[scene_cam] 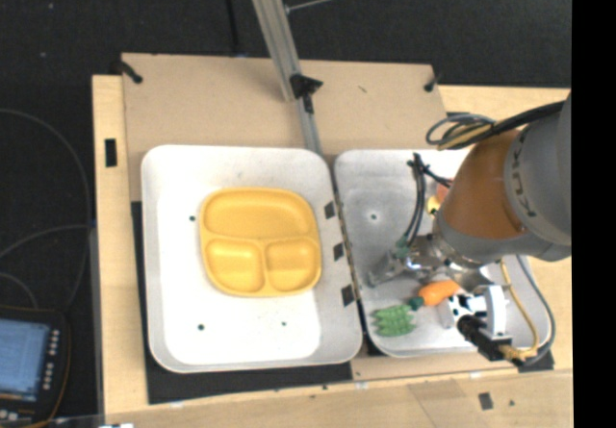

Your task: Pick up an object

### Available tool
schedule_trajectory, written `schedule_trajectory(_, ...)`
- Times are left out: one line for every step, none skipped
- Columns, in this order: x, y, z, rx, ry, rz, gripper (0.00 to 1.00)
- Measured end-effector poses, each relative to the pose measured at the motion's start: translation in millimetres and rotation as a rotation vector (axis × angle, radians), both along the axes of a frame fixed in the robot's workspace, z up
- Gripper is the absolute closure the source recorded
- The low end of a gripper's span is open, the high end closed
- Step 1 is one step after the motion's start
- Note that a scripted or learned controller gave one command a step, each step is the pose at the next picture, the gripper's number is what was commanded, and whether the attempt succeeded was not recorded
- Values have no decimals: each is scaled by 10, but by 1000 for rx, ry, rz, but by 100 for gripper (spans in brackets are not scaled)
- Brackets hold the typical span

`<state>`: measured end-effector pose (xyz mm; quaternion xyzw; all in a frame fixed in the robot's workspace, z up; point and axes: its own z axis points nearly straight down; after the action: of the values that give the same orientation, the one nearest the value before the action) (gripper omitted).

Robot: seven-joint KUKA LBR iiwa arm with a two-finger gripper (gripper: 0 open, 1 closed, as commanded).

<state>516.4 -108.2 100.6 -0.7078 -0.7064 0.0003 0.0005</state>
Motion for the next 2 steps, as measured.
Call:
schedule_trajectory(15,-8,111,1,-5,-5,100)
schedule_trajectory(36,2,542,-1,-7,5,100)
